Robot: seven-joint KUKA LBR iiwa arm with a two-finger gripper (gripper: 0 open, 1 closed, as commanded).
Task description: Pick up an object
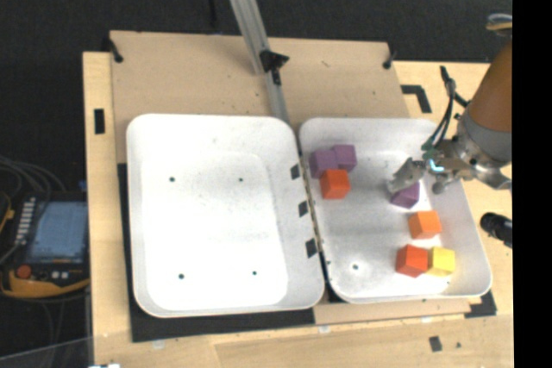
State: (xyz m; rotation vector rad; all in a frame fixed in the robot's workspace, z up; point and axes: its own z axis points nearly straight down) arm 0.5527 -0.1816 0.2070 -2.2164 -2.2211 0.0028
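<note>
- Landmark: the right bin [379,284], a shallow white tray sitting on the tan bench [190,73]. All positions below are taken from it.
- Left bin [216,211] lies alongside the right bin's left wall, the two rims nearly touching. A few small dark dots mark its floor.
- Arm [496,99] enters over the right bin's right rim, with the orange band above the grey wrist.
- Gripper [412,178] hangs over the bin's upper right part, its fingers angled down and to the left.
- Small purple block [405,196] sits directly under the fingertips, at the bin's right-centre. Contact looks likely, but whether the fingers are clamped on it or spread around it cannot be told at this resolution.
- Larger purple block [334,158] sits near the bin's upper left corner, close to the left wall.
- Red-orange block [335,184] touches the lower edge of that purple block, also near the left wall.
- Orange block [424,224] sits right of the bin's centre, just below the small purple block and apart from it.
- Second red-orange block [413,259] sits toward the bin's lower right corner.
- Yellow block [442,260] touches the right side of that one, closer to the bin's right wall.
- Grey metal post [246,13] slants up from the bin's upper left corner toward the top of the view.
</note>
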